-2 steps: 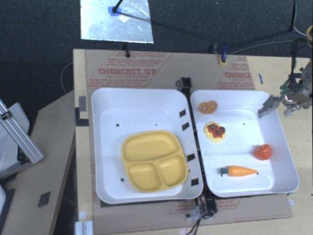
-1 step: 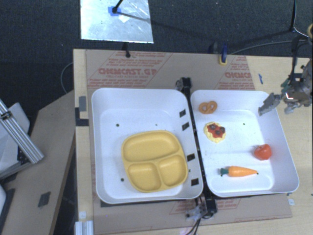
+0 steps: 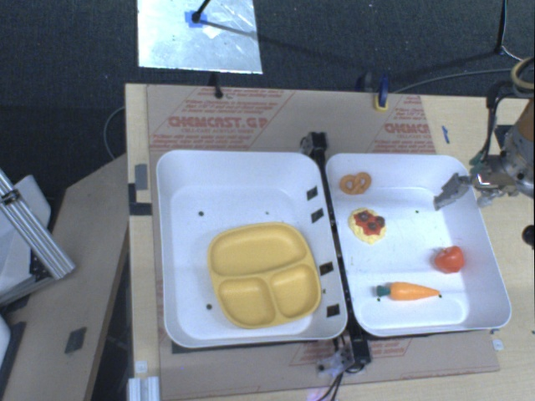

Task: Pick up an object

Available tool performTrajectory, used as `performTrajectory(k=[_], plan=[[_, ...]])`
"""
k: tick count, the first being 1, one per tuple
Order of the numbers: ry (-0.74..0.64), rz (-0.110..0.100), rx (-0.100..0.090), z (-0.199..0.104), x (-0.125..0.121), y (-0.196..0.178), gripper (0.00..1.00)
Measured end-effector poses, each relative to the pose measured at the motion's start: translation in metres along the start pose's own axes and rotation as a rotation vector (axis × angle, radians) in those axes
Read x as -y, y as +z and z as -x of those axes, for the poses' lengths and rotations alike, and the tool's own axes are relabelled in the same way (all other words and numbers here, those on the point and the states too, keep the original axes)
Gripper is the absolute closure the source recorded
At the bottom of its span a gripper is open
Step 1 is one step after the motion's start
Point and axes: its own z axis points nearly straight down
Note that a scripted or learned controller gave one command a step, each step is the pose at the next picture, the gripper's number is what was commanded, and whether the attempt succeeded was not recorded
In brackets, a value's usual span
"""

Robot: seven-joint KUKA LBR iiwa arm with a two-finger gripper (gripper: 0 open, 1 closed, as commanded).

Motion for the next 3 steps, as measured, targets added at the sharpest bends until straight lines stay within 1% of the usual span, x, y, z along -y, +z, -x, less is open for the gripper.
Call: performTrajectory(k=[1, 2, 3], plan=[[0.000, -0.001, -0.001, 0.003, -0.001, 0.062, 0.00], [-0.004, 0.000, -0.001, -0.001, -0.008, 0.114, 0.00], [-0.004, 0.005, 0.001, 0.000, -0.009, 0.101, 1.00]])
